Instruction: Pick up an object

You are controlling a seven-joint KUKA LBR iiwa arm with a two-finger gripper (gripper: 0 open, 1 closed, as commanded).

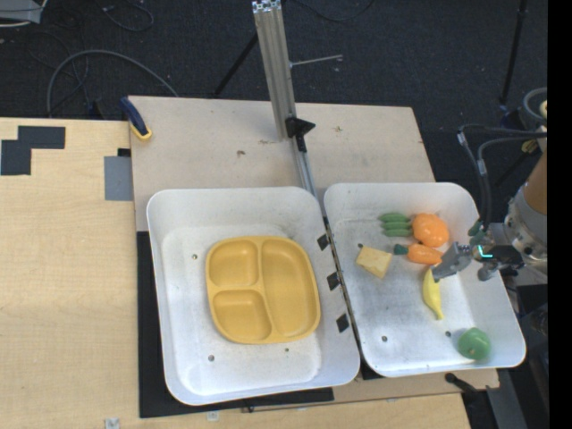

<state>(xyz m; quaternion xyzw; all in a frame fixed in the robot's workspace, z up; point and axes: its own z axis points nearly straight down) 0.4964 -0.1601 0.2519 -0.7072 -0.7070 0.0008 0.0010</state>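
Banana (433, 295), carrot (424, 254), perhaps cheese (374, 261), in right bin (393, 351).

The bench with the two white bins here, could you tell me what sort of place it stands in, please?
Probably a robotics lab: toy food such as a banana lies in the right bin, cables trail over dark floor, and a metal post stands behind the bench.

A divided plate (264, 289) lies in the middle of the left bin (170, 231). In the right bin (375, 351), a wedge (374, 261) sits near the left wall, a banana (433, 294) centrally, and a ball (474, 343) by the front right corner.
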